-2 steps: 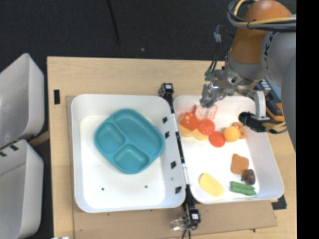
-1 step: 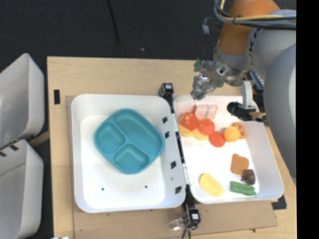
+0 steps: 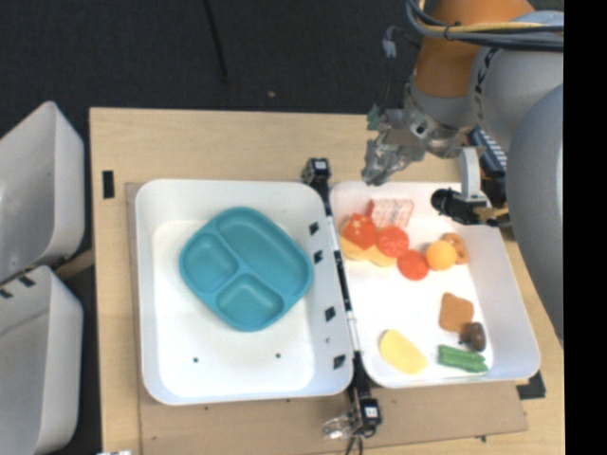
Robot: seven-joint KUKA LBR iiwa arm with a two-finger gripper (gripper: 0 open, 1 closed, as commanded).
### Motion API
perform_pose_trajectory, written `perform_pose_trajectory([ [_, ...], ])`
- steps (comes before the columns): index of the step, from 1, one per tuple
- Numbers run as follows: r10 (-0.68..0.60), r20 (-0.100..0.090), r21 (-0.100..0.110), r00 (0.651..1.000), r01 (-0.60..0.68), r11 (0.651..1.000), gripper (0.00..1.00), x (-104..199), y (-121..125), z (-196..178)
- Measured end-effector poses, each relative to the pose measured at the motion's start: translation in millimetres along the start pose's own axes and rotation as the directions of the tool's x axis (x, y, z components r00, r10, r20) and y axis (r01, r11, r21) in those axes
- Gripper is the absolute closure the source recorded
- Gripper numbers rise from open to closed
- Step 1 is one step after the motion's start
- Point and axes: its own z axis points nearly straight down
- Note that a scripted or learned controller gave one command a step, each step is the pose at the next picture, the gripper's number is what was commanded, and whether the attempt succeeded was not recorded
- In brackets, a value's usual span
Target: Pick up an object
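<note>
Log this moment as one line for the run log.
phase: approach | gripper: above far edge of right bin, nothing seen held | right bin: toy foods incl. pink pack | left bin: blue tray

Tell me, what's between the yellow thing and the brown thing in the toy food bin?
Bare white bin floor lies between the yellow piece and the brown piece, per the camera view.

Even, diffuse overhead lighting; the two shallow white plastic bins (image 3: 237, 387) are bright, nearly washed out, with faint shadows. Dark surround from nine to twelve o'clock. Overall soft focus; grey robot arm (image 3: 531, 74) slightly blurred.
</note>
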Motion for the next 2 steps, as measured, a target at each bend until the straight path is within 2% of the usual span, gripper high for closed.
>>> perform_pose_trajectory([
  [1,0.003,0.001,0.001,1.000,-0.003,1.000,1.00,-10.0,-10.8,14.0],
  [2,0.000,0.001,0.000,1.000,0.000,1.000,1.00,-4.6,0.5,12.9],
])
